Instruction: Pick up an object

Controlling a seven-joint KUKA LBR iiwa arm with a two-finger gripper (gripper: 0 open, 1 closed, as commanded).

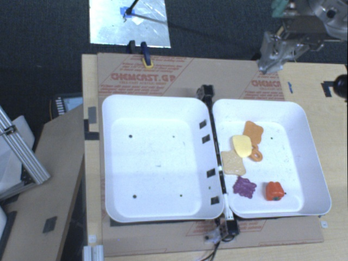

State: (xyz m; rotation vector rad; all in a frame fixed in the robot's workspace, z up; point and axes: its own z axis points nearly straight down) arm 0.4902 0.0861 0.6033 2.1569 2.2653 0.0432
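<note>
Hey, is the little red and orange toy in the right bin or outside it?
In. The red-orange toy lies on the floor of the right bin, near its front right corner, beside the purple piece.

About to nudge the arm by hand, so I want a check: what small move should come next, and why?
Probably bring the tool down and toward the camera until it is over the right bin. It now hangs past that bin's far edge, above the bench. All the items lie in that bin; the red piece sits apart from the others, so it looks the easiest target.
</note>
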